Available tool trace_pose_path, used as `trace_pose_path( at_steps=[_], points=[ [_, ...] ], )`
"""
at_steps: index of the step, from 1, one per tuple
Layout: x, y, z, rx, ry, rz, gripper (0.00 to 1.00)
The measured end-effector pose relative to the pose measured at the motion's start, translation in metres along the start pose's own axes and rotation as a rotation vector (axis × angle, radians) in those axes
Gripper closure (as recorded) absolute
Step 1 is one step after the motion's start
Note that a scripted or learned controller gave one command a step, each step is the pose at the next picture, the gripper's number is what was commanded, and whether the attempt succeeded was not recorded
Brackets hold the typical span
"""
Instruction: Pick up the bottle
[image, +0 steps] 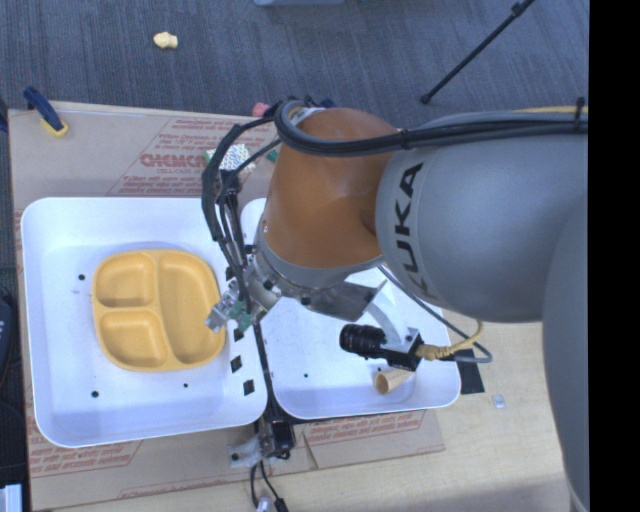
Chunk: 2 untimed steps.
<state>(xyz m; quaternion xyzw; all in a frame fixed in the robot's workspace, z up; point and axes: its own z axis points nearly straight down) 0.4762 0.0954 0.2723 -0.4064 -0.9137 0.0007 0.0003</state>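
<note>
Right now the grey KUKA arm w/ orange band (330, 200) covers the right white bin (330, 400); yellow three-compartment plastic tray (157, 307) sits in the left white bin (50, 300); bottle's spot unclear

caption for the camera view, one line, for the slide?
KUKA arm reaching from the right over two white bins, a yellow divided tray in the left one.

I work in a robotics lab, at a test bench. My grey KUKA-lettered arm (470, 200) with its orange band reaches over two white bins (50, 330) set on flattened printed cardboard (160, 150). Black cables (225, 200) loop along my wrist. Beyond the bench lies grey carpet (300, 50), and a dark stand leg (480, 50) slants at far right.
</note>
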Motion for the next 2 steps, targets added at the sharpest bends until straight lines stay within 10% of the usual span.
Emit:
trace_pose_path(
  at_steps=[1, 2],
  points=[
    [0.024, 0.021, 0.025, 0.003, 0.002, -0.11, 1.0],
    [-0.022, -0.019, -0.025, -0.001, 0.0, -0.042, 1.0]
  ],
)
